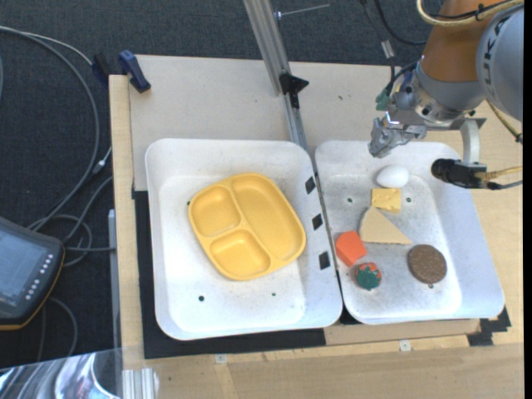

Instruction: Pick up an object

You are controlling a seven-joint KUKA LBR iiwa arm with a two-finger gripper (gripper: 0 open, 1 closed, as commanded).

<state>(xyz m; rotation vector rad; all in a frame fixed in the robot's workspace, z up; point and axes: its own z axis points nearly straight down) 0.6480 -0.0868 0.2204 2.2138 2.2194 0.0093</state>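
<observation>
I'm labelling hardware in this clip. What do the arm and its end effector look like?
The arm has rounded grey segments with a glossy orange band above the wrist. Thin cables, one yellowish, loop around that band. Below sits a small metallic grey end effector with dark wiring and a green spot near its mount.

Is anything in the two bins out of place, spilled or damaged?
Nothing stands out. The yellow tray lies flat but skewed in the left bin. The toy foods sit apart in the right bin, unspilled. The tool hangs above its far edge.
</observation>
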